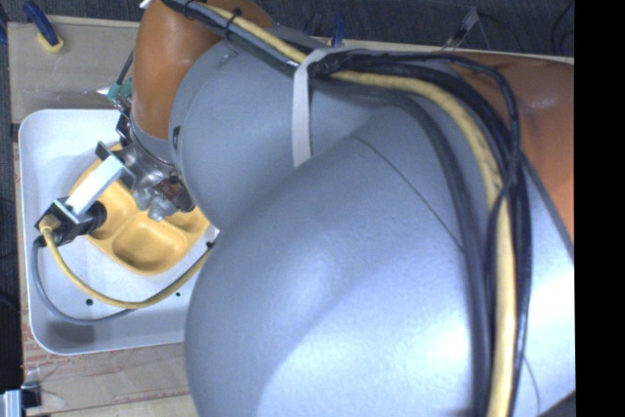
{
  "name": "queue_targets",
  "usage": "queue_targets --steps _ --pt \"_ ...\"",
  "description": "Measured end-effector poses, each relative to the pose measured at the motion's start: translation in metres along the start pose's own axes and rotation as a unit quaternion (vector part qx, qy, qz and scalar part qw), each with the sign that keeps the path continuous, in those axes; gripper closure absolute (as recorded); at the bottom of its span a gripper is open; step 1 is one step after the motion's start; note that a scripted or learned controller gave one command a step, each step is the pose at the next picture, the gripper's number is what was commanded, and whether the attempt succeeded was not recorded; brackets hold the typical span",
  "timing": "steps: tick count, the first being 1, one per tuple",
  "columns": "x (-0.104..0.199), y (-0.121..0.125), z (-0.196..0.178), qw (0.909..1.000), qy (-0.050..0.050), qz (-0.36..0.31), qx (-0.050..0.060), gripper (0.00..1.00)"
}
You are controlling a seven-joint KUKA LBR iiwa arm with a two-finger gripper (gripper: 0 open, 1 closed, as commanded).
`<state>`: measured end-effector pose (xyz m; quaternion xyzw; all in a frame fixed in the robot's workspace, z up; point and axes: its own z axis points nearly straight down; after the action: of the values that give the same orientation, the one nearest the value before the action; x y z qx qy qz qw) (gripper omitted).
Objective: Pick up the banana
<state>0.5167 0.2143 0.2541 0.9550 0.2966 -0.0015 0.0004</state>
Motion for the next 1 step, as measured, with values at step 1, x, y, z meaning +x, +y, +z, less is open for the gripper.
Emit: queue_targets --steps 1 --pt "0.0006 -0.0008 -0.0089 1.0000 0.000 -0.003 0.000 1.00"
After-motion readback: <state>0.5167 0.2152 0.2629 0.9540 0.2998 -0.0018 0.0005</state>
